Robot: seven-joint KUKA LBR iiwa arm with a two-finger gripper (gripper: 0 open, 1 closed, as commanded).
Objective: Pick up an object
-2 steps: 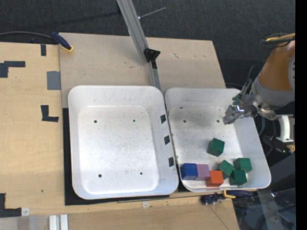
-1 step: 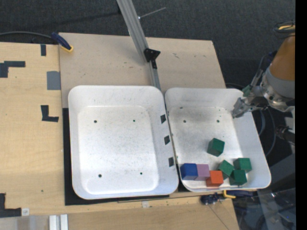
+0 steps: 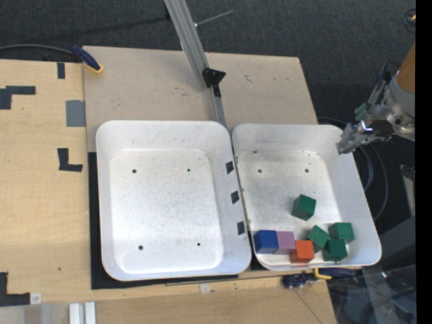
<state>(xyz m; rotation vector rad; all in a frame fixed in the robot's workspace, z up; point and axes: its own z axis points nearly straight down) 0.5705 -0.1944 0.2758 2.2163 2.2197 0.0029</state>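
Camera view: tool (image 3: pixel 354 136) hangs over far-right rim of right bin (image 3: pixel 283 135), nothing visibly between its tips; spread or pressed together, cannot tell, too small and blurred. Best target by my judgement: lone green cube (image 3: pixel 304 206), mid-bin, clear on all sides; descend straight, straddle opposite faces. Cluster at near edge tighter: blue cube (image 3: pixel 266 241) touching purple cube (image 3: pixel 285 241), orange cube (image 3: pixel 304 250) alongside. Arm cut off at right.

Arm (image 3: pixel 405 86) reaching in from right; hand (image 3: pixel 352 138) low, angled left.
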